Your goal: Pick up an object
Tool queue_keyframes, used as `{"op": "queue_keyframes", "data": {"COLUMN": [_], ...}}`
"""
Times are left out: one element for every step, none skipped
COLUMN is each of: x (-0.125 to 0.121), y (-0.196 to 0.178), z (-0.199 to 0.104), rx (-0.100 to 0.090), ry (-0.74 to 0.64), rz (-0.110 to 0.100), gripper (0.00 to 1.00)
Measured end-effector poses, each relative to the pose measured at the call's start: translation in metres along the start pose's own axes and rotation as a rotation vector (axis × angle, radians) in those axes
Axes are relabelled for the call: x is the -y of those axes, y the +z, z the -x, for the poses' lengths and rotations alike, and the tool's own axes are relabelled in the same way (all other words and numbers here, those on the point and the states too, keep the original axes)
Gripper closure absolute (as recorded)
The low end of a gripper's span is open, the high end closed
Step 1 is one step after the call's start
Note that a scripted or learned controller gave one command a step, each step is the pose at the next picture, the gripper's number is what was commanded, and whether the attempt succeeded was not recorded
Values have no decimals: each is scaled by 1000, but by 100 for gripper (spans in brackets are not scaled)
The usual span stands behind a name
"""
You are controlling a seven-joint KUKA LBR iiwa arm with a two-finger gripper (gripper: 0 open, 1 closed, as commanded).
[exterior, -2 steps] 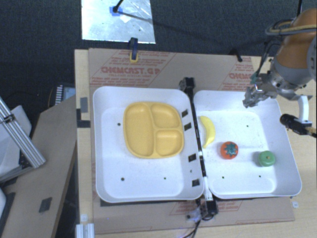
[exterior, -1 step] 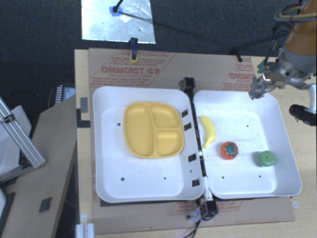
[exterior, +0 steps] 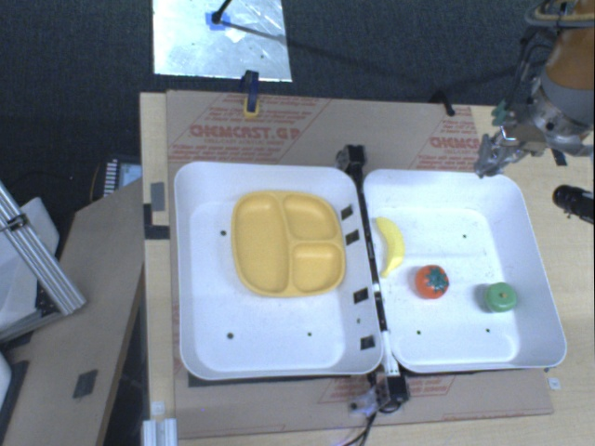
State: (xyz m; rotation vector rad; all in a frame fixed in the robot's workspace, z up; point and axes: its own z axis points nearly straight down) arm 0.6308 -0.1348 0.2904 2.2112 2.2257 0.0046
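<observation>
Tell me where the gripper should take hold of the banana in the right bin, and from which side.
Grip the banana across its thick middle, coming straight down from above. It lies flat, its curved length running along the left wall of the right bin, so setting the jaws across its narrow width is probably best, with care for that wall.

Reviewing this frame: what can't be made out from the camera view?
- Gripper: small and blurred above the right bin's far corner; finger state unreadable.
- Arm: cut off by the camera view's top-right edge.
- Green object: too small to identify.
- Red object: looks like a tomato, details unclear.
- Banana: lies by the divider; whether it touches the wall is unclear.
</observation>
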Motion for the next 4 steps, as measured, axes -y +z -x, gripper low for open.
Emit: {"op": "queue_keyframes", "data": {"x": [6,8,2,-4], "y": [9,13,19,32], "z": [-58,-110,-164,-206], "rx": [-2,-3,-3,-2], "ry": [-3,-3,-4,-2], "rz": [-4,-4,-3,-3], "gripper": [100,100,100,100]}}
